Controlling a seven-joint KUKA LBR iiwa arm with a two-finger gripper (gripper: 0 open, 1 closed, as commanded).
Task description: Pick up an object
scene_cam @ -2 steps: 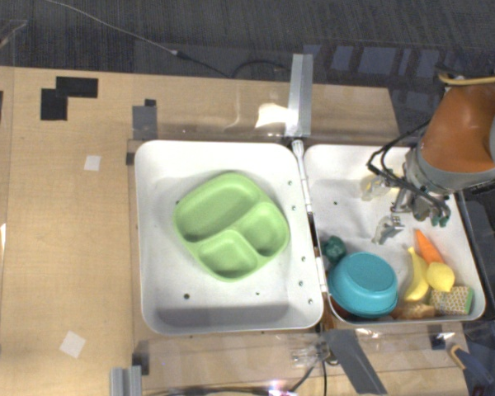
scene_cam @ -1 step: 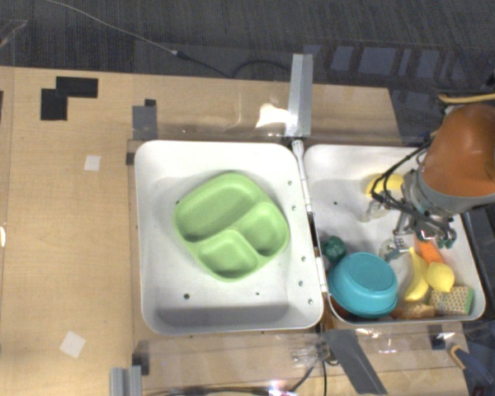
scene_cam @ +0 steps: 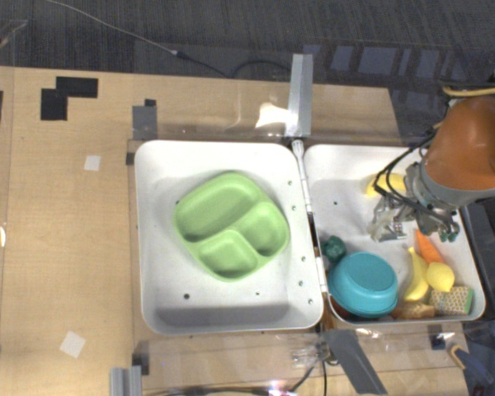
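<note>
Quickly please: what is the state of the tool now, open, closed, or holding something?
Tool: cannot be told; it hangs over the right white bin.

Honestly can't read anything here, no text, labels, brand names or numbers on any surface. Closest thing to a sign is a few plain black block shapes (scene_cam: 68, 94) on the bench (scene_cam: 58, 246) in the upper left of the frame, and they spell nothing.

Divided plate (scene_cam: 231, 225) in left bin (scene_cam: 157, 304); bowl (scene_cam: 365, 283), banana (scene_cam: 417, 275), carrot (scene_cam: 429, 246) in right bin (scene_cam: 338, 180).
</note>
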